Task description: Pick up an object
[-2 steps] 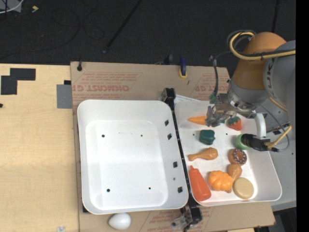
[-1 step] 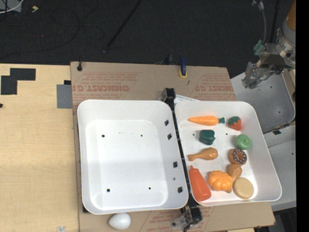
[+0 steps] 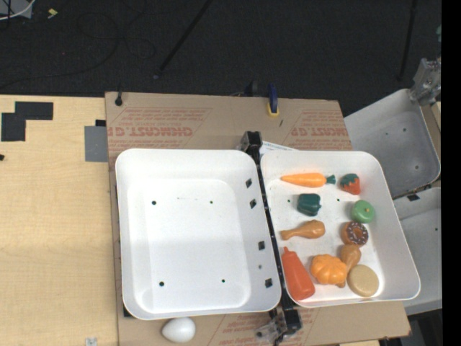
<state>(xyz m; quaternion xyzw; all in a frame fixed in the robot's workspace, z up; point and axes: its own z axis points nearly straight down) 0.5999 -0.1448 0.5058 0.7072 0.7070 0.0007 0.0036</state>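
We take the step in hand to be choosing a target and coming down on it; nothing is lifted yet. At the upper right, a grey part of the rig (image 3: 429, 78) sits over a metal plate, well apart from the toys. We cannot tell how the jaws stand.

All candidates lie in the right bin (image 3: 403, 265). Our landmark is the carrot (image 3: 305, 179), near that bin's far edge.

- Carrot: long axis runs across the bin, roughly parallel to the far rim; orange tip toward the left bin (image 3: 130, 229), green stub toward the strawberry (image 3: 350, 183) just beyond it.
- Nearer the camera than the carrot: green pepper (image 3: 308, 204), then drumstick (image 3: 305, 230), thick end away from the left bin.
- Red bottle (image 3: 296, 273): nearest corner, lying close along the divider, cap end pointing toward the carrot.
- Apple (image 3: 362, 210), donut (image 3: 355, 233), pumpkin (image 3: 329, 269) and a pale round piece (image 3: 363, 280) crowd together on the side away from the left bin.

Judgement: the carrot looks the best pick, with free floor on both long sides. The jaws should close across its short width, near mid-length, descending straight. The bottle risks a jaw catching the wall.

A white egg (image 3: 178, 329) lies on the counter (image 3: 50, 251), outside the left bin's near edge.
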